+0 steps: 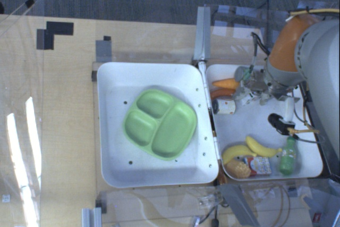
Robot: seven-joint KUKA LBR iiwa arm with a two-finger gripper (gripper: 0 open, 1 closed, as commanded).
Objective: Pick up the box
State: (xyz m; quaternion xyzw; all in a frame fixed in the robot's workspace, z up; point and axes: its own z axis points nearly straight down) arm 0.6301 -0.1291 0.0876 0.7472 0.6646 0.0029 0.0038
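I take the green plate point(160, 124) as my mark for every place. It has three parts and sits in the middle of the left bin point(106, 130), turned a bit askew.

Just past the plate's right side is the wall between the bins, and then the right bin point(249, 125) starts. Right of the plate's top edge lies an orange carrot point(226, 83), close to that wall. Under the carrot lies a dark red, sausage-like thing point(222, 93). Under that lies the box point(226, 106). It is small and white with a dark patch, and it is level with the plate's top half, just over the wall from it.

A bit further right of the plate, next to the box and a little higher, is the gripper point(247, 90). It hangs low over the bin floor. I cannot tell if it is spread or pressed together, and I see nothing held in it. I also cannot tell if it touches the box.

Right of the plate's bottom edge are a round yellow fruit point(234, 154), a banana point(263, 147), a small red and white packet point(260, 166) and then a green bottle point(287, 157), furthest from the plate.

The grey arm point(319, 61) with its orange band point(287, 45) comes in furthest right of the plate.
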